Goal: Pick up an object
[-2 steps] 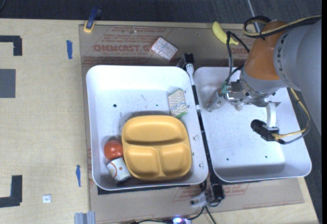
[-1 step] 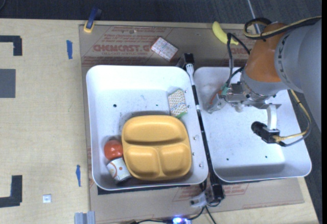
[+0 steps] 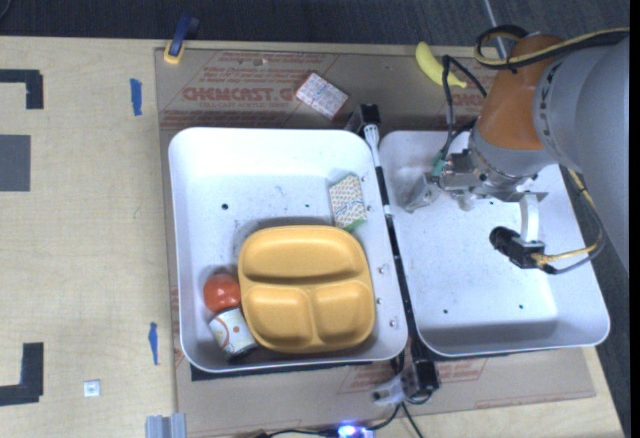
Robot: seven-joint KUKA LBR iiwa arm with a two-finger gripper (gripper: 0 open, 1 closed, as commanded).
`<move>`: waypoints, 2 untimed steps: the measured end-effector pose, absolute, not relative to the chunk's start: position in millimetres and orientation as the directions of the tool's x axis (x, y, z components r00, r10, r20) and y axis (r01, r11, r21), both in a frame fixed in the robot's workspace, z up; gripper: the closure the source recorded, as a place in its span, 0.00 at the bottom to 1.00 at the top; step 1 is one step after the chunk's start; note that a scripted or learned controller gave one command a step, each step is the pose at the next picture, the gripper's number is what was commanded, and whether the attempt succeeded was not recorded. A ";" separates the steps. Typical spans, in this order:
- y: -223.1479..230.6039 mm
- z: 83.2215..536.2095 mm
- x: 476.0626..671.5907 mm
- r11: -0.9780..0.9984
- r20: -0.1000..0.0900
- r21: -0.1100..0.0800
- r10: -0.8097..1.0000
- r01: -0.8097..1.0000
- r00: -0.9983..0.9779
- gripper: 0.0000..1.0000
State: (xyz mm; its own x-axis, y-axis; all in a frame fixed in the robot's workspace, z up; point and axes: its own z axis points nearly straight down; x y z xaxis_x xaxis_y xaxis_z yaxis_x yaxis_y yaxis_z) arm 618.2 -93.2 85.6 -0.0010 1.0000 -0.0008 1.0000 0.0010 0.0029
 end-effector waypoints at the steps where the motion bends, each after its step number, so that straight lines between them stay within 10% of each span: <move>1: -185.8 85.5 639.9 0.000 -0.001 0.003 1.000 1.000 0.000 0.00; 2: -120.6 85.6 638.1 0.002 0.001 -0.001 1.000 1.000 -0.002 0.00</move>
